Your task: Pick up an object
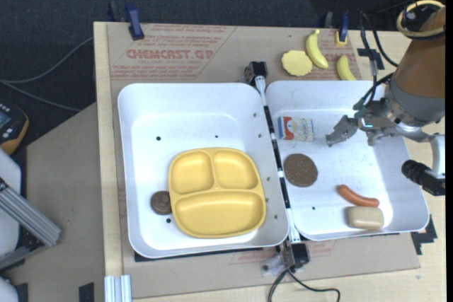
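Note:
My gripper (356, 135) hovers over the back of the right bin (400, 173), open, with nothing between its fingers (339, 134). Left of it, near the bin's back-left corner, lies a small white carton (296, 128) with a blue and red label. In front of the carton a round brown patty (301, 170) rests against the left wall. A red sausage (357, 195) and a beige bread block (364, 217) sit at the front right, apart from the gripper.
The left bin (141, 117) holds a yellow divided plate (216, 191) and a small brown disc (161, 202) at its left. Behind the right bin, on the bench, lie two bananas (318, 50) (345, 68) and a yellow slice (297, 62).

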`<state>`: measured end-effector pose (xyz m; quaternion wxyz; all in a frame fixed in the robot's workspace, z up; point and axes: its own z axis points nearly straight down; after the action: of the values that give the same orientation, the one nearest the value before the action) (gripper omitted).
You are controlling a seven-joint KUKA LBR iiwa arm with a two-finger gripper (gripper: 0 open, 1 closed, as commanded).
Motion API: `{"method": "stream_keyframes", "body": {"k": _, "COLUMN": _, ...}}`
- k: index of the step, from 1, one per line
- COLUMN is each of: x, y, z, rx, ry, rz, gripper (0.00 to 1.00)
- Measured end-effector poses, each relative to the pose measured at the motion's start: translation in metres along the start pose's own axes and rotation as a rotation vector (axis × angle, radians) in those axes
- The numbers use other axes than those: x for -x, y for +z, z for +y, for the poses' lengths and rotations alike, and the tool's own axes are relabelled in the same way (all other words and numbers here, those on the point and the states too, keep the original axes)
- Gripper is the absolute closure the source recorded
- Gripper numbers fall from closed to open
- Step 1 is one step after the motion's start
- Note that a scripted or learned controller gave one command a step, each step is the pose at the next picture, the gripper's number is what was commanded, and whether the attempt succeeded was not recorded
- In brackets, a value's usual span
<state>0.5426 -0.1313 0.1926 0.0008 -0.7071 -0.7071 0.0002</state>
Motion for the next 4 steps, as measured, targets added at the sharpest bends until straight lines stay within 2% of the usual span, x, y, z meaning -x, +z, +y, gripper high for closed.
{"method": "stream_keyframes", "body": {"k": 1, "x": 0.038, "y": 0.114, "z": -0.048, "rx": -0.007, "ry": 0.006, "rz": 0.001, "gripper": 0.00}}
{"method": "stream_keyframes", "body": {"k": 2, "x": 0.036, "y": 0.098, "z": -0.043, "rx": 0.004, "ry": 0.002, "rz": -0.002, "gripper": 1.00}}
{"method": "stream_keyframes", "body": {"k": 3, "x": 0.071, "y": 0.043, "z": -0.024, "rx": 0.008, "ry": 0.002, "rz": -0.006, "gripper": 1.00}}
{"method": "stream_keyframes", "body": {"k": 4, "x": 0.069, "y": 0.047, "z": -0.026, "rx": 0.002, "ry": 0.000, "rz": -0.001, "gripper": 0.00}}
